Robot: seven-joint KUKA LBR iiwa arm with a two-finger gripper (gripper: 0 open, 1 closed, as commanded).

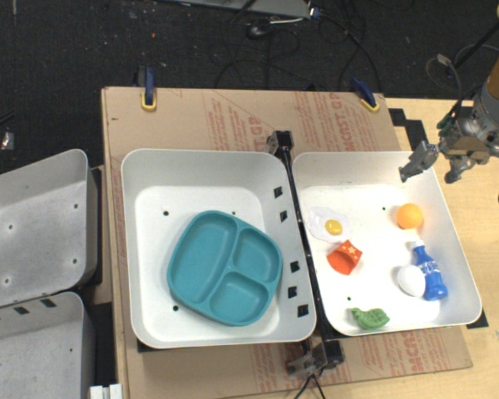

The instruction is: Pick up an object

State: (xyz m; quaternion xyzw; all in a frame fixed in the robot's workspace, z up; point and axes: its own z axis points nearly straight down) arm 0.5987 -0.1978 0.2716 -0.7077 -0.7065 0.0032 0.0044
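Observation:
The right bin (374, 191) holds several small objects: an orange ball (409, 215), a fried-egg toy (328, 224), a red cup-like piece (344, 258), a white egg (411, 280), a blue bottle (430, 273) and a green piece (370, 317). My gripper (437, 163) hangs open above the bin's far right corner, its two dark fingers spread apart with nothing between them. It is above and to the right of the orange ball.
The left bin (150, 181) contains a teal divided tray (224, 267). A black divider clip strip (293, 223) runs between the bins. Two blue-yellow clamps (148, 88) hold the cardboard base at the back. Grey metal panels (33, 223) lie at far left.

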